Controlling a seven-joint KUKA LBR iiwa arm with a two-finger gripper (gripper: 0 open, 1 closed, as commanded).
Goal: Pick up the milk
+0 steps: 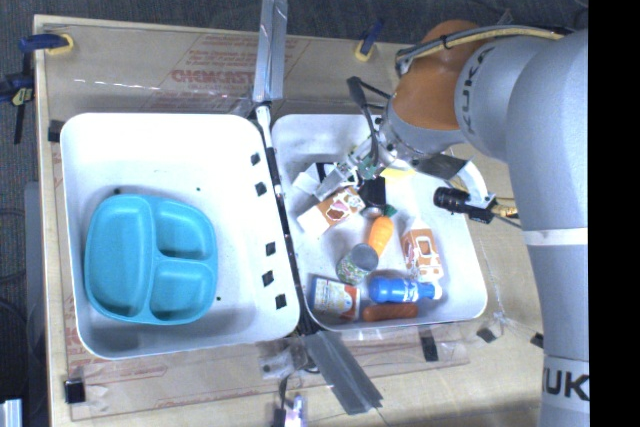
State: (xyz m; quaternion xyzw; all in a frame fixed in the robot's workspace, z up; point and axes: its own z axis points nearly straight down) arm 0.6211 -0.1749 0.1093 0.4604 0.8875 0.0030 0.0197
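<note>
white-and-brown milk carton [341,206], tilted, under gripper [366,177]

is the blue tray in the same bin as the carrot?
No, the blue tray lies in the left bin, while the carrot lies among the items in the right bin.

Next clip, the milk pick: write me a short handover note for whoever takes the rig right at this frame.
Gripper: down in the right bin, over its upper middle, above the pile. Whether its fingers are open or shut cannot be read from this angle, and nothing is visibly held.
Milk: probably the small brown and white carton lying just below and left of the gripper; the label is too small to confirm.
Nearby: carrot, blue bottle, orange and white box, round can.
Left bin: blue divided plate.
Done: the arm's reach into the bin.
Left: grasp the carton and lift it.
</note>
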